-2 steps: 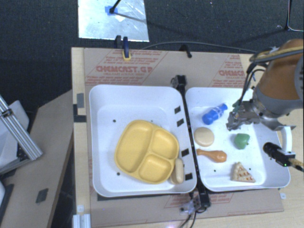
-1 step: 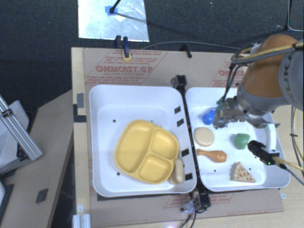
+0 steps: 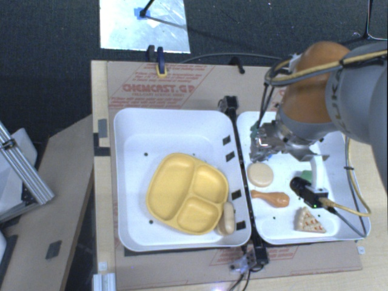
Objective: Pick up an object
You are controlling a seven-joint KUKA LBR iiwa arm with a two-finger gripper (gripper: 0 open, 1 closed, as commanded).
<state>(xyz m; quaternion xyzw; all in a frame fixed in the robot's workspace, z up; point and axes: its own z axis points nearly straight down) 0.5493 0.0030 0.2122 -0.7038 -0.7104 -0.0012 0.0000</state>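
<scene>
Dark carpet surrounds a bench with two white bins. Nearest in the right bin [image 3: 339,232] lie a pizza slice [image 3: 309,220], a drumstick [image 3: 272,197] and a round cookie [image 3: 260,174]; all look light, rigid and slick, and the cookie looks best taken across its edges. The gripper [image 3: 262,145] hovers just above it; I cannot tell its opening. The left bin [image 3: 139,126] holds a yellow tray [image 3: 187,193], with the divider close by.

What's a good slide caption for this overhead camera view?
Arm's tool above right bin of toy food; yellow divided plate in left bin.
</scene>
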